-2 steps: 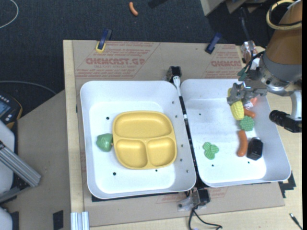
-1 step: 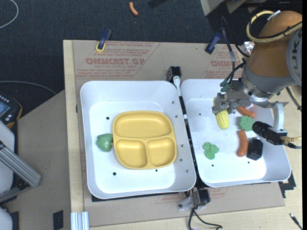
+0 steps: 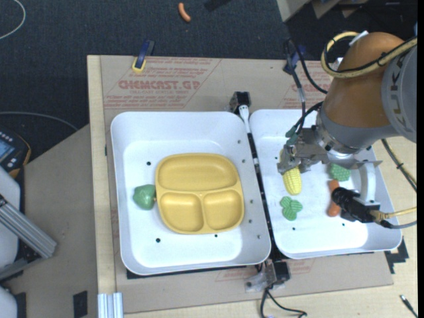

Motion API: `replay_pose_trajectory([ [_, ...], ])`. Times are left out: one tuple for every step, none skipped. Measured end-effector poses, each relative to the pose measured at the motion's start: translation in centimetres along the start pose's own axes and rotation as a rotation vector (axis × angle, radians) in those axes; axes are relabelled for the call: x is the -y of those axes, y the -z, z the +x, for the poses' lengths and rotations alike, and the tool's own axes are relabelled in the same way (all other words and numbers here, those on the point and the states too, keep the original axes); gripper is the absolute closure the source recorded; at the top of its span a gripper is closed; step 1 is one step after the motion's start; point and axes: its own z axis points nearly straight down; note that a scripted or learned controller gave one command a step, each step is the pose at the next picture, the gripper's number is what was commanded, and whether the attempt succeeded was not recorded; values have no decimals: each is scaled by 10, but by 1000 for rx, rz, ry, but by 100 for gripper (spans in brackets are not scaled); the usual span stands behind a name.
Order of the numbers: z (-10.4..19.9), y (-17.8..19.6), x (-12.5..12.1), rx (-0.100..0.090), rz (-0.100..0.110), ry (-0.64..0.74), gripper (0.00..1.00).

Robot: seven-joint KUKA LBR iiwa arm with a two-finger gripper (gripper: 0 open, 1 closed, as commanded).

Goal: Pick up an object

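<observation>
The gripper (image 3: 292, 166) sits in the right bin (image 3: 318, 244), right of centre frame, its fingers closed narrowly around the top of the corn (image 3: 292, 181). Green leaf (image 3: 291, 208) lies just below the corn. The left bin (image 3: 126, 177) holds a yellow tray (image 3: 199, 192). Board (image 3: 165, 85) at upper centre reads "CHEMCAST GP"

Dark carpeted floor (image 3: 79, 18) around bench. Brown protective-paper board (image 3: 179, 78) as bench top. Small orange scrap (image 3: 184, 12) on floor at 12 o'clock. Aluminium extrusion (image 3: 26, 234) at 8 o'clock.
</observation>
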Motion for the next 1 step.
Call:
replay_pose_trajectory([
  [50,11,16,-1,-1,2,100],
])
